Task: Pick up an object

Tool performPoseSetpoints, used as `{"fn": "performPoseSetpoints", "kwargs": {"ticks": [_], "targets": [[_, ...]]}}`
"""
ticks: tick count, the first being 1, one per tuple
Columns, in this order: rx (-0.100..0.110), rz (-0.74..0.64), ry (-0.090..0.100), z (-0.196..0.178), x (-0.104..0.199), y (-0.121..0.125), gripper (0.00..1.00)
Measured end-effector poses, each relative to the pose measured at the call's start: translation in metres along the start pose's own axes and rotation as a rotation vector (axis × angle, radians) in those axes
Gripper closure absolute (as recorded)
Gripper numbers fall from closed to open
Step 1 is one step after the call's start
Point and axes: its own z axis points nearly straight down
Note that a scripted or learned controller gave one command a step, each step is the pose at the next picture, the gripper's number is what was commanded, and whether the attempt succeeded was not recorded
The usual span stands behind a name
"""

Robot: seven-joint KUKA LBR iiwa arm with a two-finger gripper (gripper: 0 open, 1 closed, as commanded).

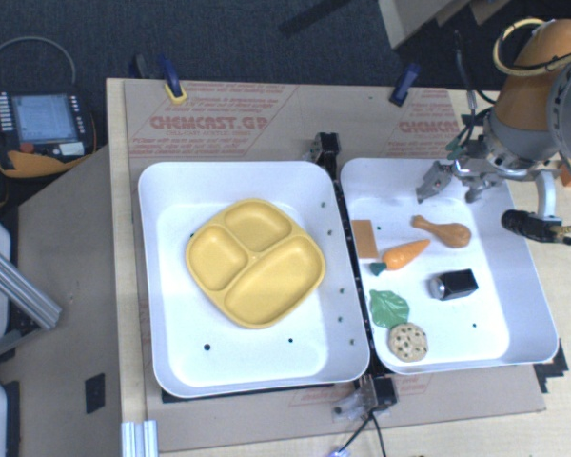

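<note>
My gripper (453,187) hangs over the far end of the right bin (523,346), open, with nothing between its fingers. Just in front of it lies a tan chicken drumstick (443,230). An orange carrot (402,254) sits left of the drumstick, beside a brown flat slab (364,238). Nearer the front are a black block with a silver end (454,284), a green leaf (389,307) and a round cookie (407,342).
The left bin (171,341) holds a yellow divided plate (256,261). A black divider strip (345,246) runs between the two bins. A handheld control pad (40,127) lies off the bench at the far left.
</note>
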Motion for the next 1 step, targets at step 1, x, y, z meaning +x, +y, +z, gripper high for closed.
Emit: {"fn": "performPoseSetpoints", "kwargs": {"ticks": [1], "targets": [[-0.002, 0.001, 0.0, 0.0427, 0.0007, -0.0001, 0.0]]}}
